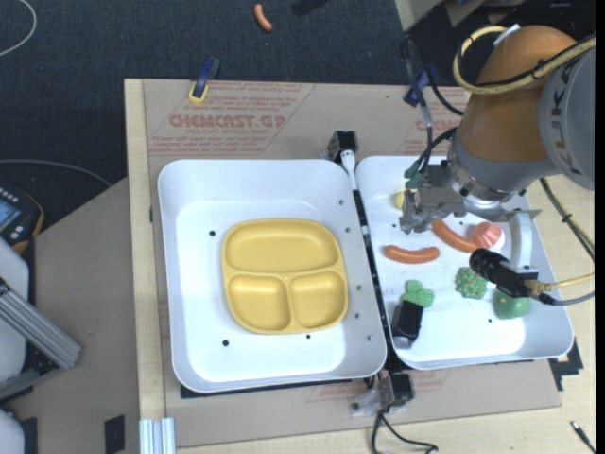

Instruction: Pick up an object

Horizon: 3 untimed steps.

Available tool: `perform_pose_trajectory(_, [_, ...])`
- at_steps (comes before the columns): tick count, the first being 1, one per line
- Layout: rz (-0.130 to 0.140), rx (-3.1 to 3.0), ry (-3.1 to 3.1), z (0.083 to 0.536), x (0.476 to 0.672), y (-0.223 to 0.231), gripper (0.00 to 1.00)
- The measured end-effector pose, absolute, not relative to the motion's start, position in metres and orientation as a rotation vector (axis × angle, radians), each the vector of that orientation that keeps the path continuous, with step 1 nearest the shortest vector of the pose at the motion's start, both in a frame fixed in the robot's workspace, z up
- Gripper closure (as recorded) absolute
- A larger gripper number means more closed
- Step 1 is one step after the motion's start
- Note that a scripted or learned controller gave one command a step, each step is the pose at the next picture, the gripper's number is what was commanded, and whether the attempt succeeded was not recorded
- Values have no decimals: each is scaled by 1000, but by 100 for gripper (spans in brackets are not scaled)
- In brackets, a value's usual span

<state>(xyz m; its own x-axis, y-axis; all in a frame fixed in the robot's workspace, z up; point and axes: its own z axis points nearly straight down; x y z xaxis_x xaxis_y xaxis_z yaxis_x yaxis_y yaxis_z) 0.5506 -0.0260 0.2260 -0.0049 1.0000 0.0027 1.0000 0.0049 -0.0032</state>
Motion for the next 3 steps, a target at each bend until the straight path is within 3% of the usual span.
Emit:
perform_pose_trajectory(1, [1,-2211,-2224,227,533,26,100])
perform_pose_trajectory(2, [5,-2212,-2222,223,490,66,100])
perform_pose_trajectory(3, [-1,-2217,-2225,225,487,101,100])
